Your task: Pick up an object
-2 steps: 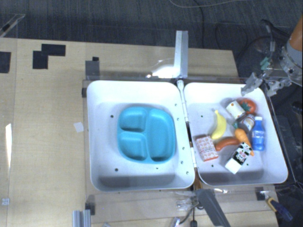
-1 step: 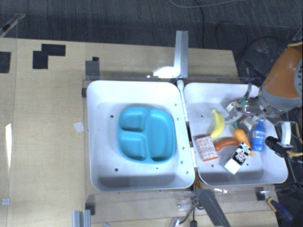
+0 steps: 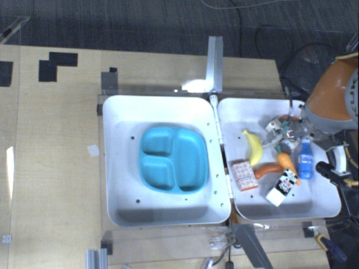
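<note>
Camera view: the arm is reaching in from the right over the right bin, its fingers hanging above the bin's upper middle; whether they are open or closed cannot be told. Below them a banana, sausage, carrot, blue bottle, red-patterned box and black-and-white carton are lying clustered. A blue tray is sitting in the left bin. Both bins are resting on the table.

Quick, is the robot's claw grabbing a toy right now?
Gripper: low among the toys in the right bin, but open, shut or holding cannot be told.
</note>
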